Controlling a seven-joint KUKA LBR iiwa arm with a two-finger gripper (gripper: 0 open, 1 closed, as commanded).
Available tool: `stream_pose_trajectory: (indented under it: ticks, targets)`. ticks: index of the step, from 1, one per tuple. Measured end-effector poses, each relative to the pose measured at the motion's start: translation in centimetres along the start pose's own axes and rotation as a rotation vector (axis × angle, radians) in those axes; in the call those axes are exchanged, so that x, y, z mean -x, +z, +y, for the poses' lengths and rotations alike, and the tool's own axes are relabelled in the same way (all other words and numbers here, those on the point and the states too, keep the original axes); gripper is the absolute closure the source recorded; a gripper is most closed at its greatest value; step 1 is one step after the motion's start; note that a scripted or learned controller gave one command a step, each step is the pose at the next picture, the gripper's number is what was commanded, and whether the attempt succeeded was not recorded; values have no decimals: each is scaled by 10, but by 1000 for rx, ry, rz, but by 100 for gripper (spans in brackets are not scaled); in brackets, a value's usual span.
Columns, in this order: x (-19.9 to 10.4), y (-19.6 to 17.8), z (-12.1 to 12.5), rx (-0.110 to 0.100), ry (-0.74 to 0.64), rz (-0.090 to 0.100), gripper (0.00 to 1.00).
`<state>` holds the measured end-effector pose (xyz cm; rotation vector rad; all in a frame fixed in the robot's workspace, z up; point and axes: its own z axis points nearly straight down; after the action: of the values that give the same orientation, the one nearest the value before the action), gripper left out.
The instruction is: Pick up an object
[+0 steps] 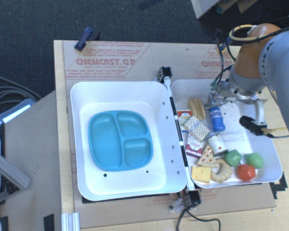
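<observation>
Grey metal fingers [216, 101] hang low in the right bin [274, 154], right over a blue bottle [216, 119] with a white cap; whether they're open or closed on it, I cannot tell from here. Beside the bottle lies a tan bread-like roll [197, 109] and a checkered packet [197, 129]. Further down sit a cracker [206, 155], yellow cheese wedge [201, 174], green pepper [232, 157], lime [254, 160] and tomato [246, 172], all glossy plastic. The left bin [82, 100] holds a smooth blue divided plate [120, 139]. Printed on the brown surface [67, 129]: "CHEMCAST".
</observation>
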<state>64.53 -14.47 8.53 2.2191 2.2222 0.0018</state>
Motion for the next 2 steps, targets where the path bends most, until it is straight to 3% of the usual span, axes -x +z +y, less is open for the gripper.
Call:
stream_pose_trajectory:
  ticks: [1,2]
  targets:
    - [-20,-3,-8,8,8,-20,100]
    - [-17,-4,-8,10,10,-26,0]
